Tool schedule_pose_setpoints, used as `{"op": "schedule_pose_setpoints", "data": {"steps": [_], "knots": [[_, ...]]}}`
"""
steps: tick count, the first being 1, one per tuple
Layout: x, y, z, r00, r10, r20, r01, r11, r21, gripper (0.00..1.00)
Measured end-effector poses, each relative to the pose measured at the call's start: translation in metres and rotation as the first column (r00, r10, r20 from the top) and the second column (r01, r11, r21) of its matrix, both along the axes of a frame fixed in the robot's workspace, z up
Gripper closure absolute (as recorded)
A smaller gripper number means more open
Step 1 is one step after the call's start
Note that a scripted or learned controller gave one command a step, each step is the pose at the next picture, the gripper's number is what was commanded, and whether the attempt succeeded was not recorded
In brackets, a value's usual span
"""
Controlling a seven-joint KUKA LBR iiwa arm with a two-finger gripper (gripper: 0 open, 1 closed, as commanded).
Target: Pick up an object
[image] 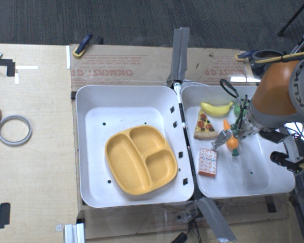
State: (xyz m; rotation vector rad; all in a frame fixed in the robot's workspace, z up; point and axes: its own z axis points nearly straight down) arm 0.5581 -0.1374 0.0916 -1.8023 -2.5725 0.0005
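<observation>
Yellow banana (216,108), one pizza slice (205,125), one carton (207,162)

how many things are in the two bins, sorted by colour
Yellow: 2, the divided plate in the left bin and the banana in the right bin
Orange: 1, the small orange piece by the gripper
Red and white: 1, the small carton
Multicoloured: 1, the pizza slice
Total: 5

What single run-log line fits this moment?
arm: over right bin | claw: at carrot | banana, pizza slice, carton: lying | tray: left bin
</observation>
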Motion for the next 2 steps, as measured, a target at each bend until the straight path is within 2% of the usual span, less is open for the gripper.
{"op": "schedule_pose_setpoints", "data": {"steps": [1, 2], "knots": [[0.000, -0.001, 0.009, 1.000, -0.005, 0.001, 0.005, 1.000, -0.001, 1.00], [0.020, 0.036, 0.109, 0.998, 0.070, 0.001, -0.070, 0.998, -0.001, 1.00]]}}
